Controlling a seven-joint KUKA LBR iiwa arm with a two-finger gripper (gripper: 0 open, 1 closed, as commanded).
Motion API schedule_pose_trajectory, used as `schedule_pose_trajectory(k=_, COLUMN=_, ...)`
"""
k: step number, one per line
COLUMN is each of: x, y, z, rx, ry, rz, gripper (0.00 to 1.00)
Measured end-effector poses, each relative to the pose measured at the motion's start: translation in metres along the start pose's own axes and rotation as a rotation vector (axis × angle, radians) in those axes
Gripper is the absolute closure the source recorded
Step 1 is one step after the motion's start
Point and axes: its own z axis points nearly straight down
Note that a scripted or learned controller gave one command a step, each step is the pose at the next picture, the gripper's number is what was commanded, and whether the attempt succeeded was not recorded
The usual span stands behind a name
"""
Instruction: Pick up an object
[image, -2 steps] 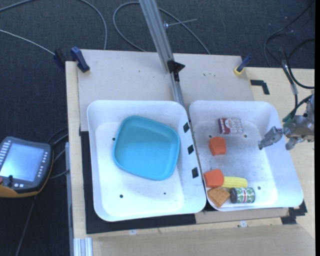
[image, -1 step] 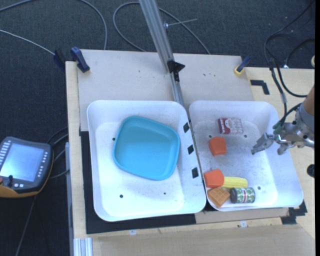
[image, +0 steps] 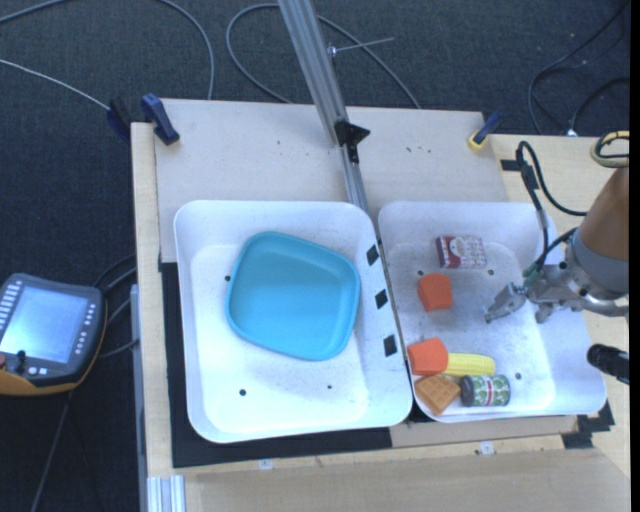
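The right bin (image: 560, 345) holds a red and white carton (image: 460, 251), an orange cube (image: 435, 292), an orange-red block (image: 428, 355), a yellow corn cob (image: 468, 364), a tan waffle-like piece (image: 437, 393) and a dark can (image: 486, 390). My gripper (image: 521, 306) hangs over the right half of this bin, to the right of the orange cube. It is open, its fingers spread apart with nothing between them, over bare bin floor. The left bin (image: 200, 330) holds a blue plate (image: 293, 295).
A metal pole (image: 318, 70) slants down from the top to the divide between the bins. Cables lie on the dark floor around the bench. A teach pendant (image: 45, 330) sits at the left. Clamps (image: 158, 115) grip the board's back corners.
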Motion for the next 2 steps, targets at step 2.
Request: schedule_pose_trajectory(k=2, x=0.001, y=0.007, z=-0.057, rx=-0.009, ry=-0.002, rz=-0.001, gripper=1.0)
